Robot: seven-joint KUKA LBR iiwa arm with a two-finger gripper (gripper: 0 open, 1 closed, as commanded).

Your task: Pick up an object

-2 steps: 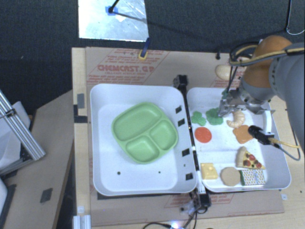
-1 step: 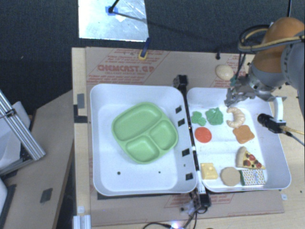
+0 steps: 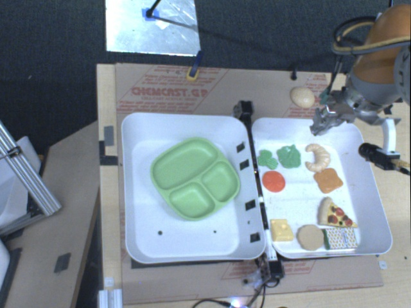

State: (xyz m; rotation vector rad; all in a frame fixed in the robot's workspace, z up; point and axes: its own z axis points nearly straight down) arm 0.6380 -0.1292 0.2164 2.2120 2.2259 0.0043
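The end effector (image 3: 319, 126) hangs over the far edge of the right bin (image 3: 369, 191), at about 1 o'clock of the view; whether it is released or clenched cannot be told, and nothing is seen held in it. The grey arm (image 3: 379, 56) with its orange band enters from 2 o'clock. Just outside the bin, at 11 o'clock of the end effector, a pale egg-shaped item (image 3: 302, 97) lies on the counter (image 3: 212, 88). Inside the right bin, nearest the end effector at its 6 o'clock, lies a croissant (image 3: 316, 156); a green leafy piece (image 3: 288, 156) and a smaller green piece (image 3: 267, 159) sit to its 9 o'clock. Below them are a red disc (image 3: 274, 181) and an orange-brown piece (image 3: 328, 180). Toward the near edge lie a pizza slice (image 3: 335, 213), a yellow cheese block (image 3: 280, 230), a tan round cookie (image 3: 311, 237) and a small patterned packet (image 3: 340, 238), the cookie touching the packet. The left bin (image 3: 141, 236) carries a green divided tray (image 3: 194, 178), set askew.
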